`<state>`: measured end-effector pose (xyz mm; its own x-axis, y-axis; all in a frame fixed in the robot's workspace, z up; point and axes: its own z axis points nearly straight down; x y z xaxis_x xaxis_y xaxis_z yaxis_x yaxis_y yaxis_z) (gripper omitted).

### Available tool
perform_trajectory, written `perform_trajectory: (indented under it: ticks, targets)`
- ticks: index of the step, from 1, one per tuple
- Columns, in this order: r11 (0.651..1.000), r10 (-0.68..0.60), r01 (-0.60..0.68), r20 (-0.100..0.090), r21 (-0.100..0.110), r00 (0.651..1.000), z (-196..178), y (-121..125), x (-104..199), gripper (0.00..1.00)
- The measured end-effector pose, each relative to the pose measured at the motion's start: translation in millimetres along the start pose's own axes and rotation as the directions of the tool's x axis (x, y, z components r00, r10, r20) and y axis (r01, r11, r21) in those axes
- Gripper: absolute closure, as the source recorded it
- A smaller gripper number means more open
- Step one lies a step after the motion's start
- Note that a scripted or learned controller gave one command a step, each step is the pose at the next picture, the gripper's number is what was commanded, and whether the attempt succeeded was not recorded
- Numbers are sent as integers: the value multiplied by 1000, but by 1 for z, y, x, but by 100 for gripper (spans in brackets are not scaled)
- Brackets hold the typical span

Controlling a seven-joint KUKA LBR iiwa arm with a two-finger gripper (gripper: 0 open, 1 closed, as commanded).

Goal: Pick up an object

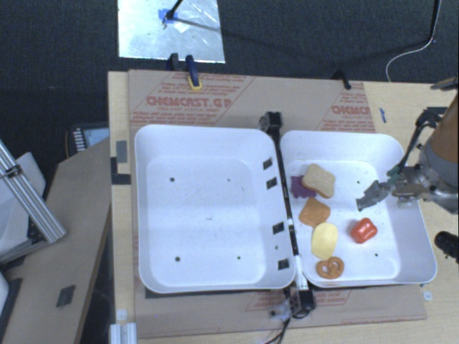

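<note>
We are hovering the gripper [367, 196], its opening unreadable, just beyond the red pepper [363, 230] in the right bin [412, 264], risking a glancing descent that knocks it away.

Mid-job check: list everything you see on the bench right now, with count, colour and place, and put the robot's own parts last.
bins: two, white, side by side on the bench
bread slice: one, tan, right bin, upper left
purple piece: one, purple, partly under the bread slice
orange piece: one, orange-brown, below the bread slice
yellow piece: one, pale yellow, below the orange piece
pretzel: one, brown, right bin, near the front wall
red pepper: one, red, right bin, middle
arm: one, grey, from the right
claw: one, dark grey, above the red pepper
</note>
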<state>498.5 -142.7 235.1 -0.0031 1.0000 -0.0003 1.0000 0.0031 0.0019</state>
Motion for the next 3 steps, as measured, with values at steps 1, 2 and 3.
perform_trajectory:
  ticks: [1, 2, 3]
  targets:
    - [1000, -2, 2, 8, -18, 1000, -122, 64, -44, 0]
    - [1000, -6, 6, 5, -20, 1000, -265, 128, -11, 0]
    - [1000, -7, 7, 3, -7, 1000, -269, 126, -13, 100]
